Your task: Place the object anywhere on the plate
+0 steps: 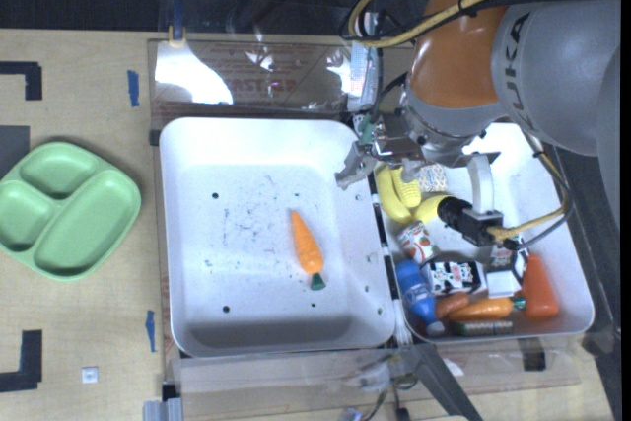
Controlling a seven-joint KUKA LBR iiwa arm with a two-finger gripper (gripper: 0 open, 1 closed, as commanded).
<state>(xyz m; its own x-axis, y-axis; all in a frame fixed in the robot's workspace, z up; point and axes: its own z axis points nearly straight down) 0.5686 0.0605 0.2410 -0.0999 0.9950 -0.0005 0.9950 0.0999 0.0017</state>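
Carrot [307, 248] lies unheld in left bin [197, 163]; my gripper [357, 165], state indeterminable, must descend before reaching green plate [65, 209].

Pale wood surface [89, 74]. Two shallow white bins rest on it side by side: left bin [197, 153], right bin [577, 296] touching its right wall. Green sectioned plate [65, 209] lies left of the left bin, apart from it. Black corner marks [25, 79] and blue tape bits [132, 86] lie near the plate.
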